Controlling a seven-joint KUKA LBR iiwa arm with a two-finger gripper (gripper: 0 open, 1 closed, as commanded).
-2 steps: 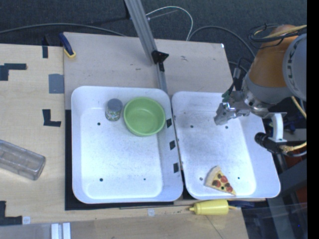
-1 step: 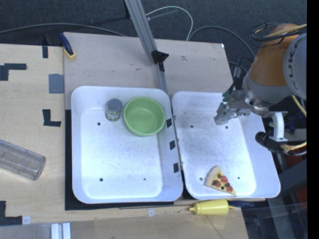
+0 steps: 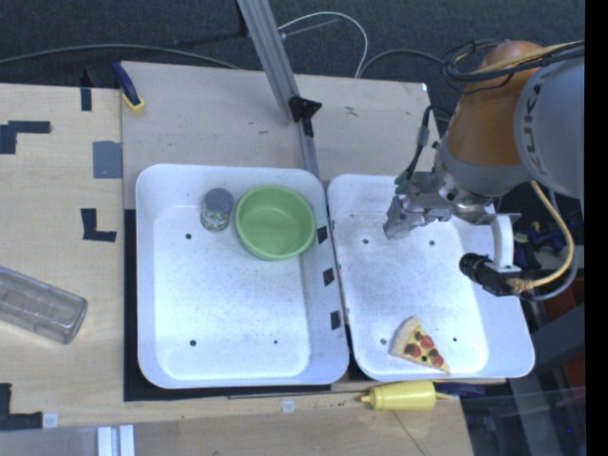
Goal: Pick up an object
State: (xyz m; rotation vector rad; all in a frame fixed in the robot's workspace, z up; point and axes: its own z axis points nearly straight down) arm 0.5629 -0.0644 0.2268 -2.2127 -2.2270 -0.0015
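- Camera view is looking down on my gripper (image 3: pixel 400 222), which is hanging over the upper left part of the right bin (image 3: pixel 475 293); I cannot tell how my grip is standing, and nothing is showing clamped in it.
- My grey arm (image 3: pixel 560 112) with its orange band (image 3: pixel 489 112) is reaching in from the right, with a yellow cable (image 3: pixel 556 269) looping beside the wrist.
- Two white bins are sitting side by side on a wooden bench (image 3: pixel 57 226), touching along their inner rims.
- A pizza slice (image 3: pixel 418 343) is lying flat in the lower part of the right bin, well apart from my gripper; it is showing a tan crust edge and red dots on an orange top.
- In the left bin (image 3: pixel 171 340), a green bowl (image 3: pixel 275 221) is standing upright near the upper rim, with a small grey can (image 3: pixel 218 208) just beside it on its left.
- A yellow bottle (image 3: pixel 403 396) is lying on its side on the bench just below the right bin.
- A clear plastic cup (image 3: pixel 38 304) is lying at the bench's left edge, and a grey pole (image 3: pixel 269 41) is slanting across the top.
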